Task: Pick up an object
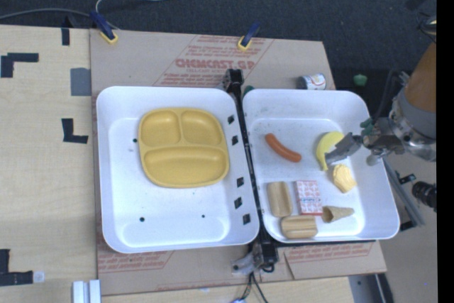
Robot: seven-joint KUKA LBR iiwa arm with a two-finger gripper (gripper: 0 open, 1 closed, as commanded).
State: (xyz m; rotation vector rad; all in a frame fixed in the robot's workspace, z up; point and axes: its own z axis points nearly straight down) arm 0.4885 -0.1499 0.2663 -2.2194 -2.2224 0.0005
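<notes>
The right bin (306, 97) holds several small toys. A red-brown sausage (282, 147) lies near its middle, with a yellow-green round piece (327, 144) and a pale yellow lump (344, 178) further right. Along the front lie a tan bun (278, 198), a red-and-white packet (308, 196), a brown loaf (299, 226) and a cone (338, 213). My gripper (353, 156) hangs over the bin's right side. It is open, one finger (343, 148) slanting beside the yellow-green piece, just above the pale lump. Nothing is between the fingers.
The left bin (117, 174) holds a yellow divided plate (184, 147). Both bins rest on a cardboard sheet (206, 60) fixed with clamps. A small can (312, 82) stands behind the right bin. The arm (418, 110) comes in over the right rim.
</notes>
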